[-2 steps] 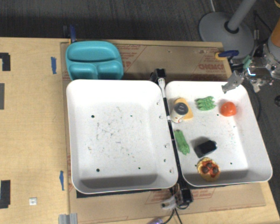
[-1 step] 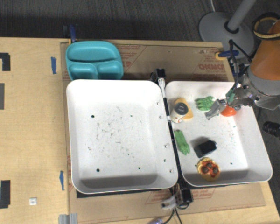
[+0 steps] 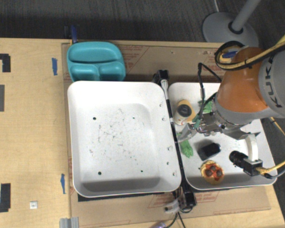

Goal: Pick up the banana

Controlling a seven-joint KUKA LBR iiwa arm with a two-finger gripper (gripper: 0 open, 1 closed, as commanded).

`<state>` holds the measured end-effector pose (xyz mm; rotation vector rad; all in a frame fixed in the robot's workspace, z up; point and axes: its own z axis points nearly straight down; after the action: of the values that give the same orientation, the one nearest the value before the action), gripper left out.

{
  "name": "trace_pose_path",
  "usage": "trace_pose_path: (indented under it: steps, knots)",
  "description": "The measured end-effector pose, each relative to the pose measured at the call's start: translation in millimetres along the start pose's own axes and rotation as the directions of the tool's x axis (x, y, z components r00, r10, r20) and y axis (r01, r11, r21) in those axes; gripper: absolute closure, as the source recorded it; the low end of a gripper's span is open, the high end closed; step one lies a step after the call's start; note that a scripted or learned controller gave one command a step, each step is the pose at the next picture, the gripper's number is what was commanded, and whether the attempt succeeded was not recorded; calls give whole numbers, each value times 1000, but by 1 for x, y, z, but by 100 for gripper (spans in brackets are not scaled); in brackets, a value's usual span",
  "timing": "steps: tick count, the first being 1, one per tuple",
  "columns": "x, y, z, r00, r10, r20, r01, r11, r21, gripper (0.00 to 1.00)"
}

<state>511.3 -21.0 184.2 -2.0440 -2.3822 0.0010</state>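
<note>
We see the arm (image 3: pixel 249 87), grey with its orange band, reaching in from the right and hanging low over the right bin (image 3: pixel 237 180). Its gripper (image 3: pixel 204 125) sits over the middle of that bin, and its bulk hides much of what lies beneath.

We cannot make out a banana with any certainty; if it is in the right bin, it is covered by the arm or too unclear to name.

Near the bin's left wall we see a small round cream-coloured object with a dark top (image 3: pixel 184 110). Below it lies a green leafy piece (image 3: pixel 186 148), and another green bit (image 3: pixel 207 106) peeks out beside the wrist. A black block (image 3: pixel 209 150) lies just below the gripper, and a round orange and brown object (image 3: pixel 212 170) sits near the bin's front edge.

The left bin (image 3: pixel 85 175) shows scuffed white plastic. A teal divided tray (image 3: pixel 96 61) rests on the table (image 3: pixel 28 127) behind it.
</note>
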Motion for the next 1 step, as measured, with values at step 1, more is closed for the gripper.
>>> trace_pose_path:
  steps: [1]
  knots:
    - [-79, -32, 62, 998, -59, 1, 59, 998, -1, 0]
